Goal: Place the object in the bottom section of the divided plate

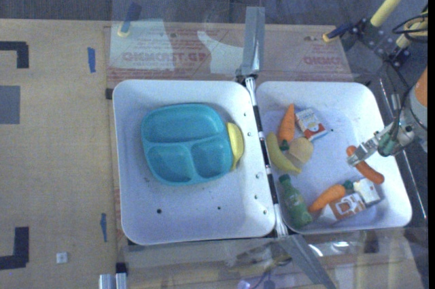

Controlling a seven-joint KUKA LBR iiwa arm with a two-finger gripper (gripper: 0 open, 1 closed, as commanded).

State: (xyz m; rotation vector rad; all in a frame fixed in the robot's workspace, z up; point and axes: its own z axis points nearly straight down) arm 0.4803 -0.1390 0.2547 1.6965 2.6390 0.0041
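A blue divided plate point(183, 143) lies in the left bin point(136, 213), with one long section at the far side and two smaller ones at the near side; all sections are bare. My gripper point(362, 151) hangs low over the right side of the right bin point(340, 104), right at the upper end of an orange-red sausage point(369, 172). Whether it touches the sausage is unclear.
A yellow piece point(236, 143) leans on the plate's right rim. The right bin also holds a carrot point(288, 123), a small carton point(309, 123), a banana point(279, 153), a green bottle point(293, 200), a second carrot point(327, 197) and another carton point(353, 202).
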